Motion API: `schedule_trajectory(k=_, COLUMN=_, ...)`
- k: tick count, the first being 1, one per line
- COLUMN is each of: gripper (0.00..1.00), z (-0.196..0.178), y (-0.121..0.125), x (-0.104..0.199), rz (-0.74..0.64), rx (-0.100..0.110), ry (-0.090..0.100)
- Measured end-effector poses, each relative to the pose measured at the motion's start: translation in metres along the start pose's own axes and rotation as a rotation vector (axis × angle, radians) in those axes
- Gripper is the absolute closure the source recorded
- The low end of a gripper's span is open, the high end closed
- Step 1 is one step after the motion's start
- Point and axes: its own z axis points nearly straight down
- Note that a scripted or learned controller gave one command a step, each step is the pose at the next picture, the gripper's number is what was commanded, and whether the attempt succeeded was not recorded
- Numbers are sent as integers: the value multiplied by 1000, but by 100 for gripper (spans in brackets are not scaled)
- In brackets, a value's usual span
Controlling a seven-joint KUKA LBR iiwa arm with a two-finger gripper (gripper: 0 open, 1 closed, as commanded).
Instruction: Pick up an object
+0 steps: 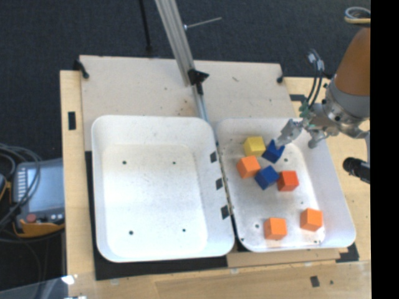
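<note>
In the right bin [330, 185] lie several cubes. A yellow cube [254, 145] and a blue cube [273, 151] sit at the back, with an orange cube [248, 166], a second blue cube [267, 177] and a red-orange cube [287, 180] in the middle. Two more orange cubes [275, 227] [311, 218] rest near the front. My gripper [298, 138] hangs over the bin's back right part, open, with nothing between its fingers. Its left fingertip [284, 136] is just above and right of the first blue cube.
The left bin [100, 167] stands beside the right one, split from it by a clipped divider [221, 179]. A slanted metal rail [177, 36] rises behind the bins. The arm's orange band [356, 61] comes in from the right.
</note>
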Motion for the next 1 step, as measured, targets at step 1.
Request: schedule_trajectory(k=1, gripper=0, z=0, y=0, x=0, rz=1, rx=0, ry=0)
